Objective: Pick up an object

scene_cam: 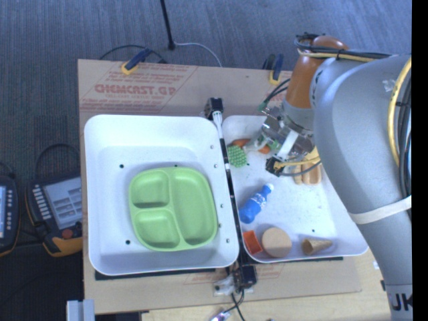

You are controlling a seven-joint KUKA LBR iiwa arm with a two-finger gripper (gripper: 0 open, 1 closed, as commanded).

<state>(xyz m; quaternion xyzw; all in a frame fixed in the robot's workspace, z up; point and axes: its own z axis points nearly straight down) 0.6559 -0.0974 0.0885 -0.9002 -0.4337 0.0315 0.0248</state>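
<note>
My gripper (277, 154) hangs over the back of the right bin (334, 229), below the orange wrist band. A green bristly object (236, 156) lies just to its left, with a small orange piece (239, 142) behind that. A blue bottle (256, 204) with a white cap lies tilted in the middle of the bin, in front of the gripper. Tan finger-shaped pieces (309, 174) lie right beside the gripper, partly hidden by the arm. I see nothing held in the gripper.
A round tan object (275, 241), an orange piece (249, 241) and a tan cone (317, 246) sit along the right bin's front edge. The left bin (107, 179) holds a green divided plate (174, 208). The grey arm (361, 126) covers the right bin's right side.
</note>
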